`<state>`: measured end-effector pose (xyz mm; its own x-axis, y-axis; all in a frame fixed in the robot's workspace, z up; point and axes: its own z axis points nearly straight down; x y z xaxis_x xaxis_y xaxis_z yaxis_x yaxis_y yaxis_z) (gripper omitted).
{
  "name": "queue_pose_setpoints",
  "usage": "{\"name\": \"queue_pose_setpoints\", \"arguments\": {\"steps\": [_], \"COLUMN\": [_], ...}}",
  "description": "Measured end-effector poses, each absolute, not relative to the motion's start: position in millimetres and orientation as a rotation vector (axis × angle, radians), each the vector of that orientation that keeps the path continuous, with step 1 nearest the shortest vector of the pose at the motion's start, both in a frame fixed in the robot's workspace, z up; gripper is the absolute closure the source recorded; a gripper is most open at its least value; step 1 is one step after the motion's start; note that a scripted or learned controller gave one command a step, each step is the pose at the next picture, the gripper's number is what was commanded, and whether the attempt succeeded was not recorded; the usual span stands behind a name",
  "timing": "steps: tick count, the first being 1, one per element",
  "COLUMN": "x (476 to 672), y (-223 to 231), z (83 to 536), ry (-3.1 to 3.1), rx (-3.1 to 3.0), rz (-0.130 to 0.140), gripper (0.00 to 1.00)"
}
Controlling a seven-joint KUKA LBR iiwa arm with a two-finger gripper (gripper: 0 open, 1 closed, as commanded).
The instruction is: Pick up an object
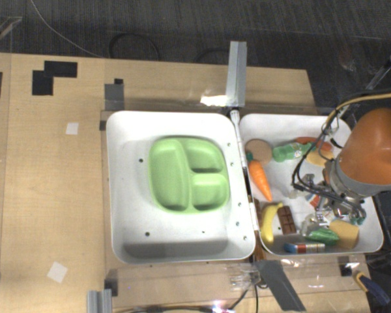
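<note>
a: ok so what's the arm (371,155) doing here?

b: it's reaching in from the right and hanging over the right bin (378,240), orange band up top. the gripper (331,208) is down low among the clutter near the bin's front right part, with wires looping around the wrist.

a: holding anything?

b: honestly can't tell. the wrist blocks the view of that end, so whether it's clamped or released is anyone's guess.

a: what's in that bin?

b: a carrot (260,178) along the left side, next to the divider. a banana (268,220) below it, with a brown chocolate bar (287,220) just beside it. a tan round thing (259,150) at the top left, a green bottle (289,152) lying next to that. near the front edge a marker (304,247) with blue and red ends, and a yellow block (345,232) with a green item (322,235) touching it, right under the gripper.

a: and the left bin (127,175)?

b: just a green divided tray (186,173) sitting in the middle, tilted a little.
</note>
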<state>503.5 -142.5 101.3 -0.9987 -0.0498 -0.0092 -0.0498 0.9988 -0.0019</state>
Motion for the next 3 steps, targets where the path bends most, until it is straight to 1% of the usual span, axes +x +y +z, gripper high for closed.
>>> {"name": "queue_pose_setpoints", "arguments": {"steps": [1, 2, 3], "x": [563.0, 619.1, 582.0], "y": [-166, -111, -112], "z": [114, 89, 90], "ry": [3.082, 3.083, 3.083], "rx": [-0.544, -0.521, -0.523], "rz": [-0.005, -0.002, -0.004], "gripper": [0.0, 0.0, 0.0]}}
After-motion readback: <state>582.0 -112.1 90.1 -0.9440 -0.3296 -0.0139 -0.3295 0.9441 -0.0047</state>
